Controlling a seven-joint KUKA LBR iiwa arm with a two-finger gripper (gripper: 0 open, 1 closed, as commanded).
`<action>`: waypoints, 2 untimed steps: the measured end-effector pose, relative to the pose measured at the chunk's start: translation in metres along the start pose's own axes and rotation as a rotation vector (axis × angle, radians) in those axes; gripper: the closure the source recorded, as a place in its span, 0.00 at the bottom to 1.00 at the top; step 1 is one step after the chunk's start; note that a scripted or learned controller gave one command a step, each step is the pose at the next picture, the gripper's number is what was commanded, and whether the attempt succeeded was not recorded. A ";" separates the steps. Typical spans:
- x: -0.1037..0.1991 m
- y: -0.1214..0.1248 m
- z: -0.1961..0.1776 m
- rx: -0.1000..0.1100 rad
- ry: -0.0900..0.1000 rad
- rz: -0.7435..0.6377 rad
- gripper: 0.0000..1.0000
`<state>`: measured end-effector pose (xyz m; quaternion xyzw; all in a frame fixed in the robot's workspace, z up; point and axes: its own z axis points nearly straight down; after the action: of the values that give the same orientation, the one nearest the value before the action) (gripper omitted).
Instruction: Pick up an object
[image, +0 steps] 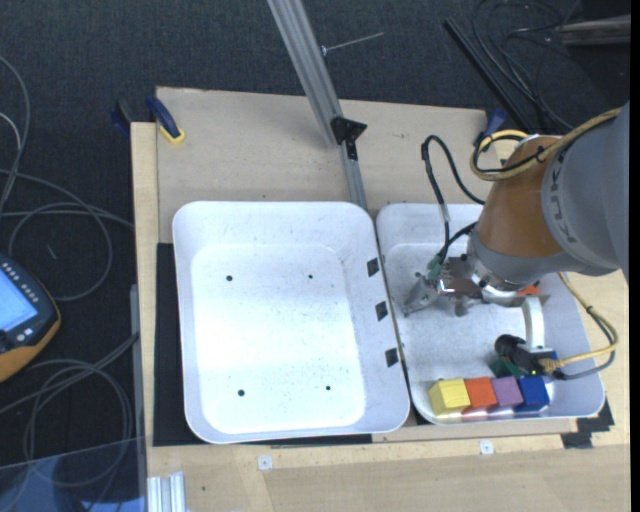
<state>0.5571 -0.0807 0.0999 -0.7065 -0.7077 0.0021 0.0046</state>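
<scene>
White plastic forms the two shallow bins set side by side on the tan wooden surface (260, 140). The left bin (200, 230) shows a speckled floor with four small dark dots. The right bin (400, 225) holds four blocks in a touching row along its near wall, one of each colour: yellow block (449, 396), orange block (481, 393), purple block (508, 391) and blue block (533, 392). Each is a small, plain, squarish piece with flat faces. A dark green object (512, 351) lies just behind the row, too small to identify. Above the right bin's middle hangs the pincer (428, 292), its thin metal fingers (415, 297) pointing left, slightly spread with nothing between them, well apart from the blocks. The grey arm (590, 190) with its orange band (515, 205) enters from the right.
</scene>
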 end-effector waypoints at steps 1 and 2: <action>-0.027 0.001 0.000 -0.009 -0.004 0.004 0.00; -0.026 -0.023 0.001 -0.005 -0.001 0.003 0.00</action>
<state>0.5342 -0.1066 0.0995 -0.7074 -0.7068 0.0008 0.0025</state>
